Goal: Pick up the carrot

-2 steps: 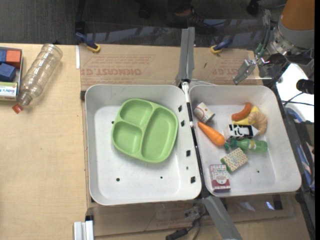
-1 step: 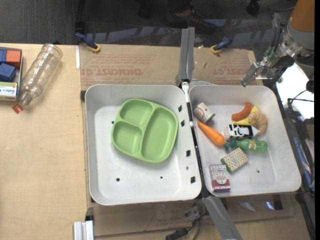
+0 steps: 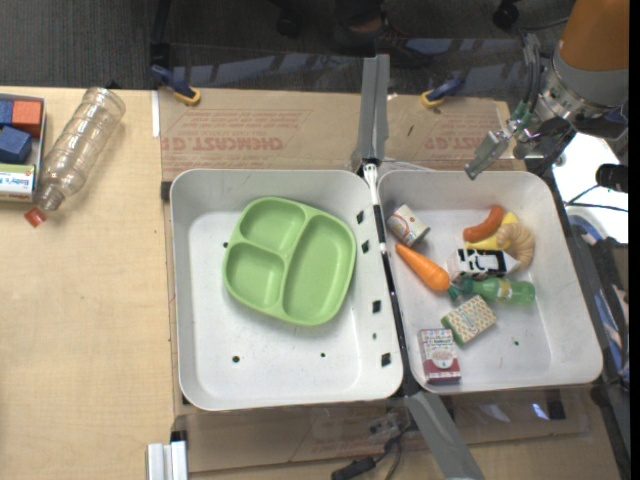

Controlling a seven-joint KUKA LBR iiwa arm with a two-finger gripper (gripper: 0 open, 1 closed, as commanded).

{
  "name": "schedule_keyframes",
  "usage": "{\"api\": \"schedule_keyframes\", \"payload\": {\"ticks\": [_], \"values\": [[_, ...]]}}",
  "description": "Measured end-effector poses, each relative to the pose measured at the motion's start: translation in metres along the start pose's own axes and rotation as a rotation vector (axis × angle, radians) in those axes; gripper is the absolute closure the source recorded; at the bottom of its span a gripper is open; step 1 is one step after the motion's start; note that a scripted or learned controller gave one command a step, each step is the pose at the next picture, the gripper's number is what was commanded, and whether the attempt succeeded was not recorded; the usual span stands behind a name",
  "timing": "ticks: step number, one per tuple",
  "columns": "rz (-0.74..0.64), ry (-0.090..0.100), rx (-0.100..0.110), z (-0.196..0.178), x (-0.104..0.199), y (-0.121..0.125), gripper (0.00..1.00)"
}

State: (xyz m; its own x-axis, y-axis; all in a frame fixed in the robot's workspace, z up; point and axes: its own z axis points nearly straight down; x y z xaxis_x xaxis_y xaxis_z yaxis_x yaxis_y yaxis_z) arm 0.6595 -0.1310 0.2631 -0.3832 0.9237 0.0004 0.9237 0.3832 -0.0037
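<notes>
While the big grey arm with its orange band hangs over the far right corner, nothing is being carried yet. Its pincer point(image 3: 492, 154) sits up near the back edge of the right bin point(image 3: 575, 268), and I cannot tell if it is open or closed from where I stand.

On the desk point(image 3: 90, 318) are two white bins side by side. In the left bin point(image 3: 200, 368) lies a green plate point(image 3: 290, 260) with three parts.

In the right bin are the small things. Near its left wall lies the carrot point(image 3: 423, 267), tilted, with its fat end toward the middle. A little can point(image 3: 406, 225) lies just beside its thin end. A green bottle point(image 3: 492, 290) is right next to its fat end, maybe touching. Near that is a patterned packet point(image 3: 469, 319).

To do this well, I think the pincer should come over to the left and down onto the middle of the carrot. It should turn so it squeezes across the carrot, not along it. The middle looks like the best spot, because the can and the bottle crowd the two ends. Going down slowly would help, so nothing gets bumped.
</notes>
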Motion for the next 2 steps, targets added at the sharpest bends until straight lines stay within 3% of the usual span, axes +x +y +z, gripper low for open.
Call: {"api": "schedule_keyframes", "payload": {"ticks": [1,2], "values": [[-0.201,-0.002,-0.003,-0.003,-0.046,-0.019,0.0],[-0.282,-0.002,-0.003,-0.024,-0.003,0.0,0.0]]}}
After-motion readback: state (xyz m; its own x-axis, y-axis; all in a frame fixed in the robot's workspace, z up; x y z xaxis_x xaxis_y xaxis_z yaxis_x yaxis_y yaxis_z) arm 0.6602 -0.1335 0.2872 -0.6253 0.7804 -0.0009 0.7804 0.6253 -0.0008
